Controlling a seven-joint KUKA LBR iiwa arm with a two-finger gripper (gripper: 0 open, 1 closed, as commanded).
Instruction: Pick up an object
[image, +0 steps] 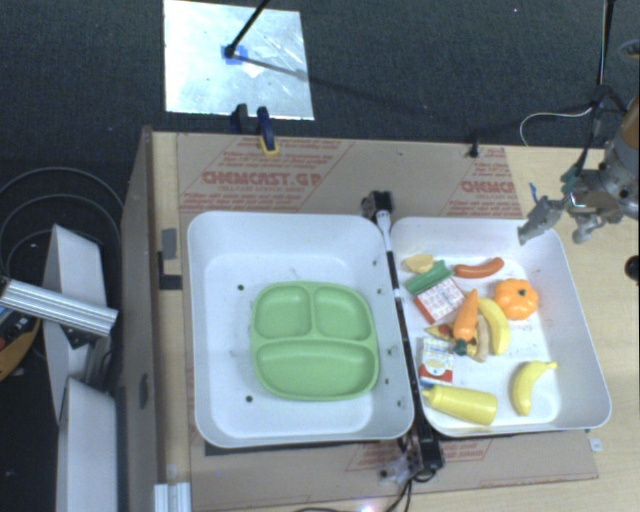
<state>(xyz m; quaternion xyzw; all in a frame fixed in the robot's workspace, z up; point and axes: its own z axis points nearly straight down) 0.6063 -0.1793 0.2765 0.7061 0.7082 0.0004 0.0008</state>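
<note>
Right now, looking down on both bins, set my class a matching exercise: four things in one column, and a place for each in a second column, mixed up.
Things:
1. green divided plate
2. yellow bottle
3. red sausage
4. gripper

Places:
A. near corner of the right bin, beside the divider
B. above the right bin's far right corner
C. middle of the left bin
D. far part of the right bin, just past the orange pumpkin

Pairs: 1-C, 2-A, 3-D, 4-B
</note>
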